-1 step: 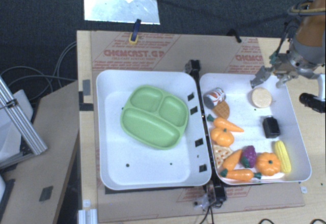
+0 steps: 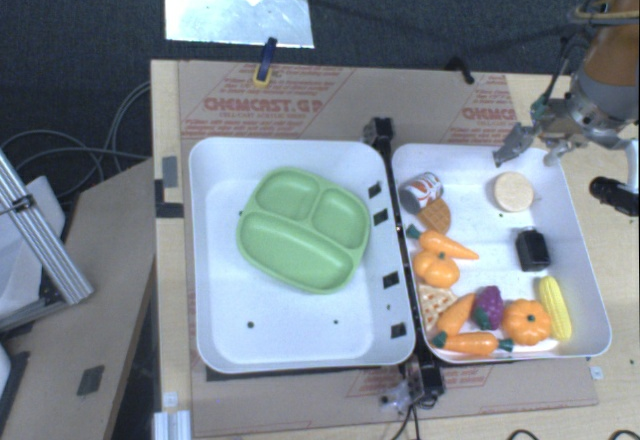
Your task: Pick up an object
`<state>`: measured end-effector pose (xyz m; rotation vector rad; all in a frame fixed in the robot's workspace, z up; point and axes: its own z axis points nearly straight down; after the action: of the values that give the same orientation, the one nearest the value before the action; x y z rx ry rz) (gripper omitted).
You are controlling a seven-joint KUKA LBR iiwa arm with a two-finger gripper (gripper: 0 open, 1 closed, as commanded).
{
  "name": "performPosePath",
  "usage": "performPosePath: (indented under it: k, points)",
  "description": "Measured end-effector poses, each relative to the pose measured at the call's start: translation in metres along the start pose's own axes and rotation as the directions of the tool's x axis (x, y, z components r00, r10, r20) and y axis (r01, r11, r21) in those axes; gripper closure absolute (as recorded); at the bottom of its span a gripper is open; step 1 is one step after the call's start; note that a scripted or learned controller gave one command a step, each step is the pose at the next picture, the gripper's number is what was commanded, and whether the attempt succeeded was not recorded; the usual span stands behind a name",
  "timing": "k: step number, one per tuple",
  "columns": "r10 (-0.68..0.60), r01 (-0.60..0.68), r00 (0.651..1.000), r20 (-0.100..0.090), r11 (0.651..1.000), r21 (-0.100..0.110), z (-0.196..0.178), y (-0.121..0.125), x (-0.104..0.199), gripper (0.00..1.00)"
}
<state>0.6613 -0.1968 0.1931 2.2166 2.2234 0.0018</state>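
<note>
Above the far right corner of the right bin (image 2: 590, 258), my fingers (image 2: 532, 140) hang spread apart with nothing between them; one tip points left over the bin's back rim, the other sits nearer my wrist. Just below them, inside the bin, lies a pale round disc (image 2: 513, 192), the nearest thing to me and apart from the rest. Further down from it sits a small black block (image 2: 532, 249), and beyond that a yellow corn cob (image 2: 553, 306) along the bin's right side.

Down and to the left of my fingers, by the wall between the bins, a red and white can (image 2: 421, 190) lies on its side, touching a waffle-patterned cracker (image 2: 436, 217). Below those lies a carrot (image 2: 448, 246), then an orange pepper (image 2: 436, 269), a second cracker (image 2: 433, 305), a purple piece (image 2: 488, 305), a small pumpkin (image 2: 526, 321) and more carrots (image 2: 462, 326) crowded at the near edge.

Well to my left, the left bin (image 2: 220, 328) holds a green divided plate (image 2: 303, 228), tilted across its middle. Both bins rest on the brown tabletop (image 2: 300, 98).
</note>
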Motion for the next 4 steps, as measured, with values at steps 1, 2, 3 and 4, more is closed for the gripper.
performPosePath:
  k: [1, 2, 3, 4]
  points:
    - [0.001, -0.001, 1.0, 0.0, 1.0, 0.003, 0.042, -0.002, -0.003, 0.0]
    - [-0.003, 0.003, 1.0, 0.0, 1.0, 0.001, 0.087, 0.005, 0.003, 0.0]
    - [-0.005, 0.005, 1.0, 0.003, 1.0, -0.007, 0.105, 0.008, 0.003, 0.0]
    - [-0.006, 0.006, 1.0, 0.003, 1.0, -0.006, 0.095, 0.008, 0.004, 1.0]
